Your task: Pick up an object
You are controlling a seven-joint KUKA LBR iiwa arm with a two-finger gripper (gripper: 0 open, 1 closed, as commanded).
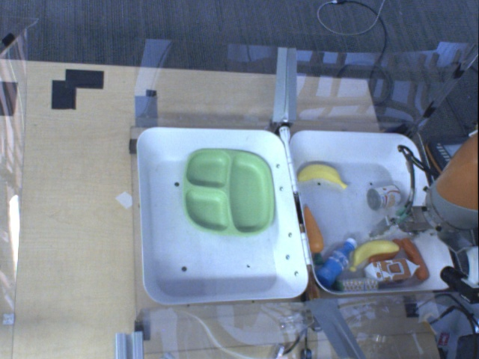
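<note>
Bench (75, 223): pale wood surface bearing 2 shallow white bins side by side, with black marks near its far left corner.
Left bin (161, 271): holds 1 green divided tray (229, 191) with 3 compartments, lying flat near the middle, slightly toward the far side.
Right bin (352, 152): holds all the loose objects, crowded toward the near edge.
Upper banana (322, 175): yellow, lying alone near the bin's far left, close to the wall shared with the left bin.
Can (383, 197): small and silvery, on its side, right of the upper banana and apart from it.
Carrot (313, 232): orange, lying along the bin's left wall.
Blue bottle (337, 262): in the near left corner, just right of the carrot.
Lower banana (373, 251): yellow, resting between the blue bottle and an orange-and-white packet (391, 270).
Packet: at the near edge, under the lower banana's right end.
Arm (458, 189): grey with an orange band, reaching in over the right bin's right side.
Gripper (399, 219): low over the right bin, just below the can and above the lower banana.
Jaws: open or closed, impossible to tell; nothing seen held between them.
</note>
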